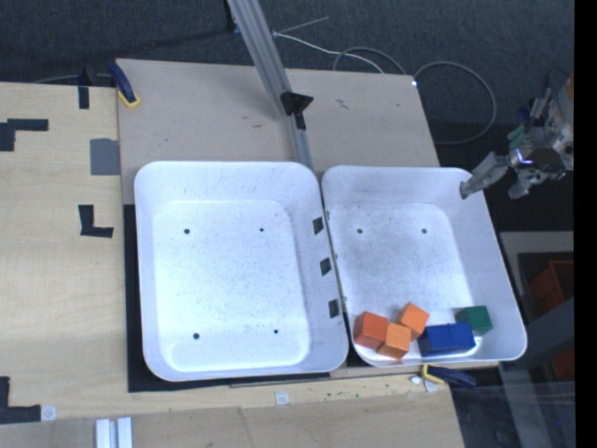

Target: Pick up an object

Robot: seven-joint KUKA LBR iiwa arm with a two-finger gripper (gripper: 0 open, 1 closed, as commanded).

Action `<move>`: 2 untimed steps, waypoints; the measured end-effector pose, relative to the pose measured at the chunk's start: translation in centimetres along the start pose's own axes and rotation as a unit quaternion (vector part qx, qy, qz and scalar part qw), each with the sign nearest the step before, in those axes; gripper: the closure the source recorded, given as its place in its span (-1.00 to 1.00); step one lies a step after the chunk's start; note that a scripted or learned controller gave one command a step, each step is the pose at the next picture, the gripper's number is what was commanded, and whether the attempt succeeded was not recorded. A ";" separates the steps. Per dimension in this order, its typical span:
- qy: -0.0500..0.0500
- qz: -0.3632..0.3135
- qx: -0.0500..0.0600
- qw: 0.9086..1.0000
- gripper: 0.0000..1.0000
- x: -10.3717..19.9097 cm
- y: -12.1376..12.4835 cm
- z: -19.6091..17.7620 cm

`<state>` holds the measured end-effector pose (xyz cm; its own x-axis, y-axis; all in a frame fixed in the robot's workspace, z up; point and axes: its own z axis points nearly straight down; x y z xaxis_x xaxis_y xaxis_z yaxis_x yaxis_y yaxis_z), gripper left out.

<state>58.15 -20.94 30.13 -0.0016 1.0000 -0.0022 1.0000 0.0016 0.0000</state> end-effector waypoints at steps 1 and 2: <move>0.001 0.001 0.001 1.000 -1.00 0.0 -3.3 -1.2; 0.002 -0.001 0.004 1.000 -1.00 0.7 0.5 6.8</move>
<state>58.66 -20.30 23.29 -0.0030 1.0000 0.0015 1.0000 0.0030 -0.0078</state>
